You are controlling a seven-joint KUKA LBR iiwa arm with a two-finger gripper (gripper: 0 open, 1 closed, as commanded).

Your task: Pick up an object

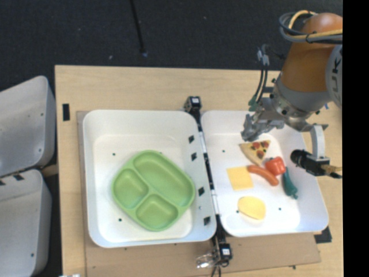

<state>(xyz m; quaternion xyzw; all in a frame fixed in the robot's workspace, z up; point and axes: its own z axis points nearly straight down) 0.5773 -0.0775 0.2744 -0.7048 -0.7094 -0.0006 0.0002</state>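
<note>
You get bright, even overhead light here: the white bins (144,120) glare slightly, shadows under the green tray (153,190) stay soft, the frame's upper part falls dark, and fine detail looks mildly blurred throughout.

I see a light green plate (153,190) in a white bin (92,154), a yellow square (240,178), a pale yellow slice (252,208), an orange-red pepper (276,165).

Arm (308,68): grey housing with a broad orange band above the wrist. Thin cables loop over the top section and run down its left side. End effector (253,128): grey metal.
</note>
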